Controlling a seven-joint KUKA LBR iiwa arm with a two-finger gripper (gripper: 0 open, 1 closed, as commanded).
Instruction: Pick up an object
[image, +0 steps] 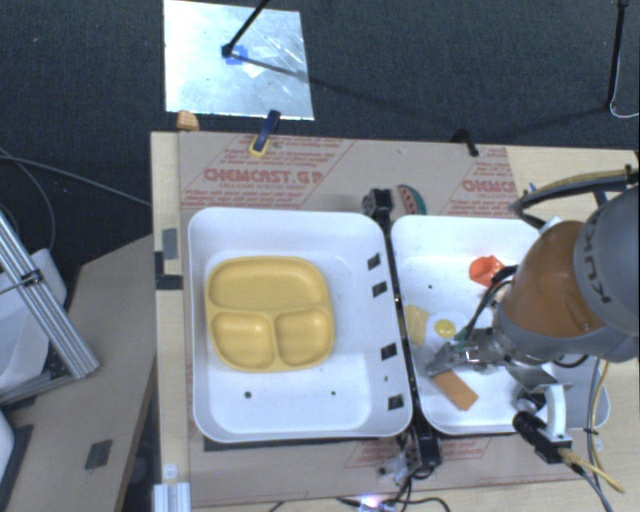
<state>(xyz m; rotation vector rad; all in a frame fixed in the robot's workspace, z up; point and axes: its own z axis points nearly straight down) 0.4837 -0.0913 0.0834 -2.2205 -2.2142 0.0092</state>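
Gripper (447, 362) low in right bin (440, 255), at its 8 o'clock corner. Finger state: cannot tell. Nearest pick candidate, tan block (456, 390), lies just at gripper's 5 o'clock. Advice: centre over block, descend straight, close squarely across narrow side.

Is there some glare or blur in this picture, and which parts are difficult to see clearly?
In the camera view, the metal sheet above the bench shines with glare; both white bins look bright and nearly overexposed; the arm is close and soft in focus, casting shadow over the gripper, so the small objects under it blur together.
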